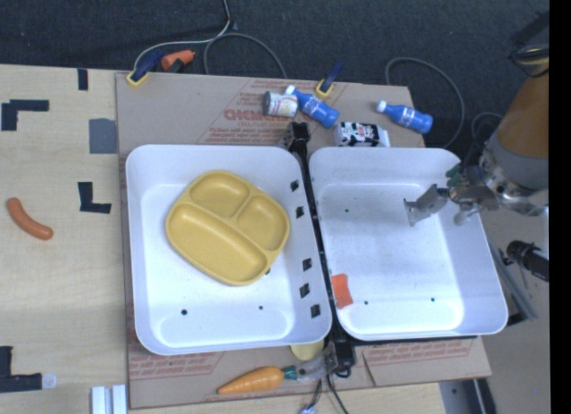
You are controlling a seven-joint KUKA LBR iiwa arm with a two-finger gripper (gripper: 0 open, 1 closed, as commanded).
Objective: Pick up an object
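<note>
Camera view — metal gripper (439,207), fingers apparently apart, over the smooth right bin (401,305); yellow sectioned plate (227,226) left.

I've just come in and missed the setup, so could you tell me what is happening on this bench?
A robot arm reaches in from the right, its gripper hanging over the right bin with the fingers spread and nothing between them. That bin has a small orange piece near its left wall. The left bin holds a yellow divided plate. Outside the bins lie a toy carrot, a sausage and two blue bottles. Nothing has been picked up yet.
</note>
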